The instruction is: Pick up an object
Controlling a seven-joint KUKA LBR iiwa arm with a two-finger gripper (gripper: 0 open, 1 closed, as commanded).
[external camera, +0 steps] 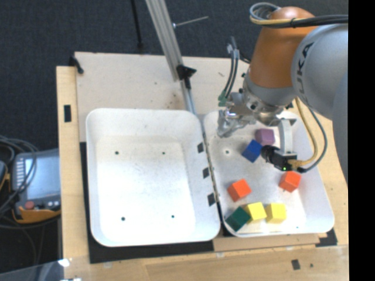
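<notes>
Dark carpet surrounds a pale wooden bench [70, 157] that carries two shallow white bins side by side. Nothing but a few dark specks marks the floor of the left bin [146, 174], while the right bin [319, 212] holds a scatter of small blocks. The grey arm [328, 51] with its orange band reaches in from the right, and the gripper [225, 124] hangs low over the far left corner of the right bin, close to the wall between the bins. Nothing shows between its fingers, and whether they are apart or together I cannot tell.

Closest to it is the blue block [252, 151], lying just beyond the gripper toward the bin's middle, with a purple block [265, 136] just beside it. Farther forward sit an orange block [239, 189] and another orange block [289, 181], and along the near rim a green block [238, 218] and two yellow blocks [266, 211] lie close together.

The blue block is a small cube with flat faces and crisp edges, solid in colour. It likely handles as light and stiff, not fragile, possibly a little slick. Taking it across two opposite flat faces looks best, with the faces away from the purple neighbour giving the fingers more room.
</notes>
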